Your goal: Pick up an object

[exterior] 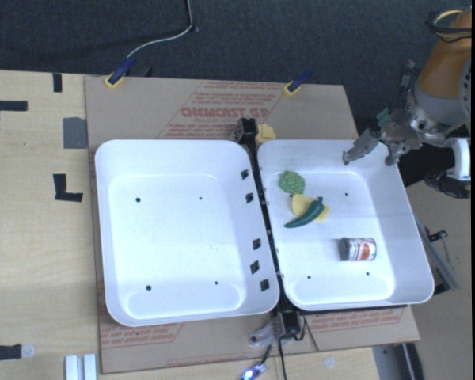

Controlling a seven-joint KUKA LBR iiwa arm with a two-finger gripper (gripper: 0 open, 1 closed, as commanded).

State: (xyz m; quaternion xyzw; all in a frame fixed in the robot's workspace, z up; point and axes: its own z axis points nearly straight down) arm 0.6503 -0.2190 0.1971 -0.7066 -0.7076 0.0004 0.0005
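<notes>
Camera view from above the desk (32, 212): the grey-and-orange arm (447, 70) is reaching in from the right, its claw (372, 147) hanging over the far right rim of the right bin (404, 212), and whether its tips are apart or together is too small and blurred to tell; nothing is showing between them. Every candidate for the pick is lying in that right bin, toward the near-left of the claw as the view has it; the green broccoli-like piece (292, 183) is sitting nearest the far rim and the divider, a yellow piece (302, 205) is lying just below it, and a dark green pepper-shaped piece (306, 216) is resting across the yellow one, touching it, its long axis running on a slant from lower left to upper right. A small can (357, 249), silver with a red-orange label, is lying on its side well apart from that cluster, closer to the near rim, its long axis running roughly left to right; it is looking like the least crowded target. Count: two white bins, the left bin (174, 228) beside the right; four objects, one of each; one arm, one claw.
</notes>
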